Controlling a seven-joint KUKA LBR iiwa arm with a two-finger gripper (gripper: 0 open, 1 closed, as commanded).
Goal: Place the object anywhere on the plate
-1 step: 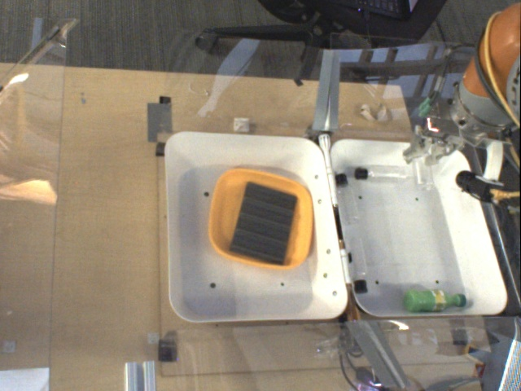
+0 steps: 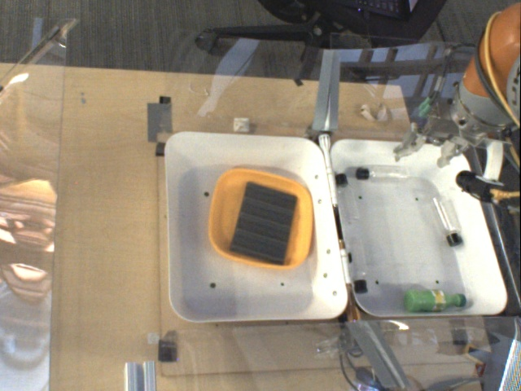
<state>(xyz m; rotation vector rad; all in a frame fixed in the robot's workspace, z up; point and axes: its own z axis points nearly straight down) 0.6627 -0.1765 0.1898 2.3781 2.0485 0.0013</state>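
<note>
An orange plate (image 2: 220,218) lies in the left white bin (image 2: 187,292). A dark grey ridged block (image 2: 262,222) rests flat on the plate, slightly turned. My gripper (image 2: 425,151) hangs over the far edge of the right white bin (image 2: 391,235), well away from the plate. Its fingers (image 2: 405,147) are spread open with nothing between them. The orange band of the arm shows at the upper right.
The right bin holds a green bottle (image 2: 434,300) lying along its near wall. A clear tube with a black cap (image 2: 445,221) lies at the right, and another clear tube (image 2: 378,172) along the far wall. A metal post (image 2: 327,88) stands behind the bins.
</note>
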